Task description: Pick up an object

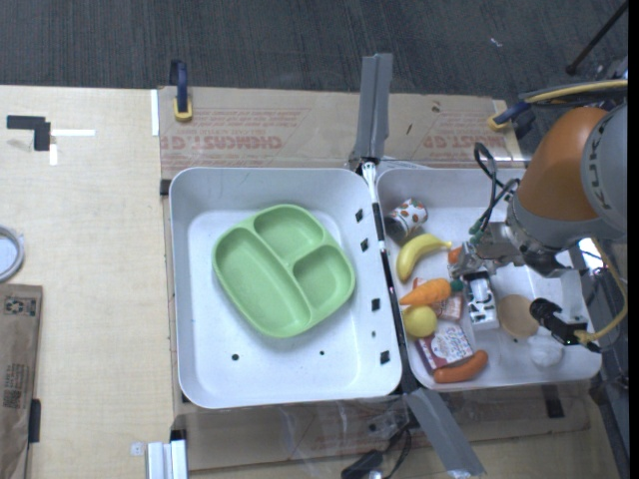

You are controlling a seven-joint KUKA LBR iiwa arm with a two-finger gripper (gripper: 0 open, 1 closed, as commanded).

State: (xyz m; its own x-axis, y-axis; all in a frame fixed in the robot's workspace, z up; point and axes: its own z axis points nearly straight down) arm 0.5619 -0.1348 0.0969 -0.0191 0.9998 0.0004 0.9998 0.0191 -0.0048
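Gripper [477, 267] is seen low in the right bin [559, 367], just right of the carrot [427, 291] and banana [419, 251]; finger state can't be told. Nothing is seen held.

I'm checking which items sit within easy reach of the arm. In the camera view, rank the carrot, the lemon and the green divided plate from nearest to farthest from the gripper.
Measured from the gripper in the right bin:
1. Carrot, just to its left in the same bin.
2. Lemon, farther down-left, by the divider.
3. Green divided plate, across in the left bin.
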